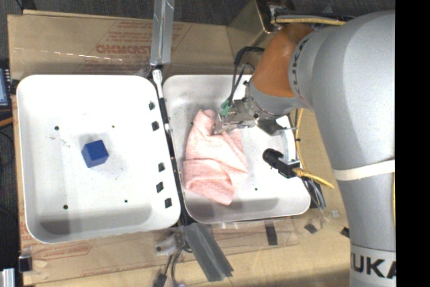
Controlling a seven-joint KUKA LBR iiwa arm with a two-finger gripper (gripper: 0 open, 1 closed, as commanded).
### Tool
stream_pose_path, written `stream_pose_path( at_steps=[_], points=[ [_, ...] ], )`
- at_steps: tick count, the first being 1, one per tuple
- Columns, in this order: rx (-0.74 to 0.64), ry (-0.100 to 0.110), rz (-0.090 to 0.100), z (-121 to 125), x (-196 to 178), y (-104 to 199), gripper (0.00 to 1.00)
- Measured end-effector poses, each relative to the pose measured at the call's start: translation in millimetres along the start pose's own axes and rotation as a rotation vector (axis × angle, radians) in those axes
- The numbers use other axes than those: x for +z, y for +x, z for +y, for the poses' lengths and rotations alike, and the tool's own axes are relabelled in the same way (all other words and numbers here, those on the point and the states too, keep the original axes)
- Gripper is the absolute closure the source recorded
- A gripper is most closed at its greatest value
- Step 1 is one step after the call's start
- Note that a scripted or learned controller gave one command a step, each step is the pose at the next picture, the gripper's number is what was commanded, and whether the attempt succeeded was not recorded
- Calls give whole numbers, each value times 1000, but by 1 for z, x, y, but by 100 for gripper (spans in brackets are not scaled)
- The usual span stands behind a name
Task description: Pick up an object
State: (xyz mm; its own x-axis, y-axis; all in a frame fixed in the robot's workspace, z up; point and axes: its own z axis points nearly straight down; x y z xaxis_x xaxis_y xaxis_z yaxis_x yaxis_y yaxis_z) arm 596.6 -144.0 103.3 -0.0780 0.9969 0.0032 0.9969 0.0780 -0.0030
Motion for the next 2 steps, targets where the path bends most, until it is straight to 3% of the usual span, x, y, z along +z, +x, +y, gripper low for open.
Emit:
stream_pose_path(
  at_steps=[1,2],
  points=[
    [0,1,0,0,0,0,0],
    [-83,-4,-4,5,11,-17,0]
  ],
)
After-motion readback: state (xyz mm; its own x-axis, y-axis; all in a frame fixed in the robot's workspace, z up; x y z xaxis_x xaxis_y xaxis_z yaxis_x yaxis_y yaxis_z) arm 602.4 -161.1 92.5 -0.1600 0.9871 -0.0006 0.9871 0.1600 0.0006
